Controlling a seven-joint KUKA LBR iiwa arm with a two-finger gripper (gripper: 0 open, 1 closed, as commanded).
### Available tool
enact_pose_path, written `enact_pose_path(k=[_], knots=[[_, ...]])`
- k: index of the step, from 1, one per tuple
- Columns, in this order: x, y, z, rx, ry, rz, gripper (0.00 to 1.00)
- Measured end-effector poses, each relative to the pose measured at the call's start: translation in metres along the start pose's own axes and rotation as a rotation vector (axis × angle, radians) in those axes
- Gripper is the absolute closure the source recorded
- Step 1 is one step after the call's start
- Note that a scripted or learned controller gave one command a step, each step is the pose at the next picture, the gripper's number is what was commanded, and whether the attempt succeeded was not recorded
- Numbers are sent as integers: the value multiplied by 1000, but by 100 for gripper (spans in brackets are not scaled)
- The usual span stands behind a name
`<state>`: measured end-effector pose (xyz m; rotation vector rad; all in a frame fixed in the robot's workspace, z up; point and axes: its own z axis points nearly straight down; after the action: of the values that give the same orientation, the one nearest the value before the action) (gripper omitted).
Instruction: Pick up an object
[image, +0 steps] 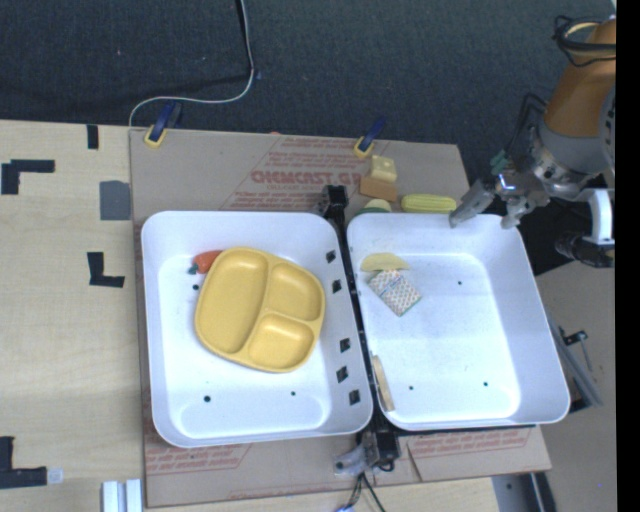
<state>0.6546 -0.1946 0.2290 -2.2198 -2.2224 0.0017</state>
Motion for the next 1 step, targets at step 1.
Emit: enact_pose_path(k=[1], knots=[[75, -36, 91, 10, 4, -4, 0]])
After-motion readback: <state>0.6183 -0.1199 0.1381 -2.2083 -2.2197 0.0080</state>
